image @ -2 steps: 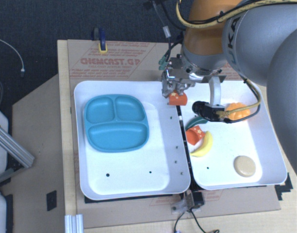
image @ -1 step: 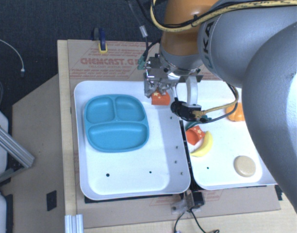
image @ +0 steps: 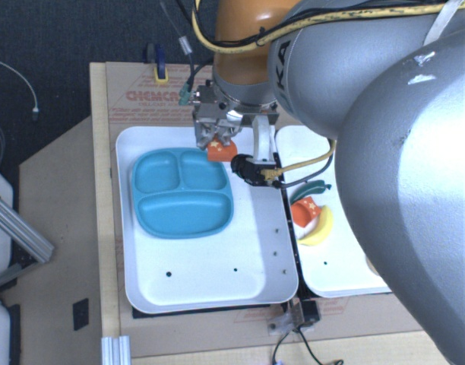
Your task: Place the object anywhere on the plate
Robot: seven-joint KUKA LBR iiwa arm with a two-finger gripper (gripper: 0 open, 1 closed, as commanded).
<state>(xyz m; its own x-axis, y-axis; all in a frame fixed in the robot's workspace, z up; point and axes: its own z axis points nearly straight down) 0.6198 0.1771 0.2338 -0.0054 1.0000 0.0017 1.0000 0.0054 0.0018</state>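
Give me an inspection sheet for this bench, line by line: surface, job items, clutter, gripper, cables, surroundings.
Surface: bench with left white bin and right white bin side by side.
Job's things: blue divided plate in the left bin; small orange object at the plate's upper right edge, right below the gripper; whether it is gripped cannot be told.
Clutter: red and yellow toys in the right bin.
Grippers: over the plate's far edge.
Cables: yellow and black cables along the wrist; white cable on the floor.
Surroundings: dark floor.
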